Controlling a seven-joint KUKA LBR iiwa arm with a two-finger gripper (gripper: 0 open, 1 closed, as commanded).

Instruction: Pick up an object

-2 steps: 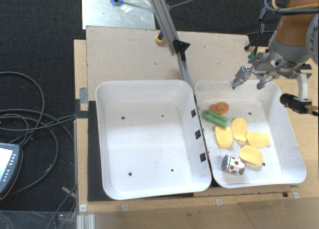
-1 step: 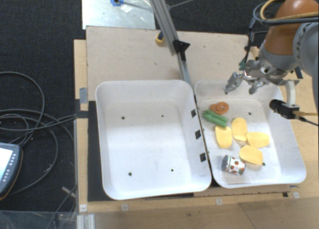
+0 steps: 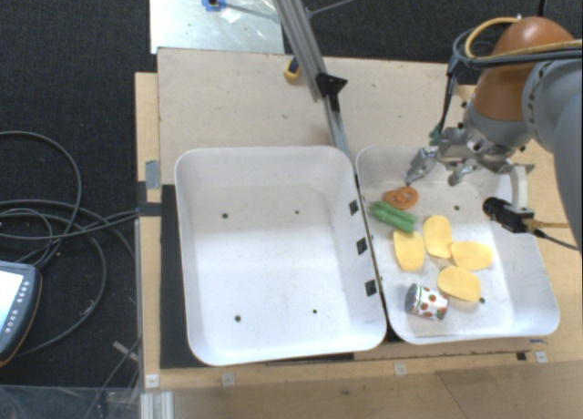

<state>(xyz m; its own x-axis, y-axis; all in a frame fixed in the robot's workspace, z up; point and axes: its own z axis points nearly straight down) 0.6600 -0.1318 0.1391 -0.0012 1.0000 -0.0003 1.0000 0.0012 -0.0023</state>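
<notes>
Arm enters from right, pincer [image 3: 442, 167] poised over back part of right bin [image 3: 537, 312], fingers spread apart, nothing between them. Objects lie in right bin below pincer: orange-brown round piece [image 3: 401, 197], green pod-shaped item [image 3: 393, 217] just beside it, four yellow slices [image 3: 444, 253] clustered near bin's middle, small white cup with red dots [image 3: 425, 301] on its side at front. Left bin [image 3: 273, 253] alongside, on bench [image 3: 237, 98].

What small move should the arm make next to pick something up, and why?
Probably lower the gripper toward the orange-brown round piece, down and slightly left in the right bin. The gripper hangs above the bin's far end holding nothing, and that piece lies nearest.
</notes>
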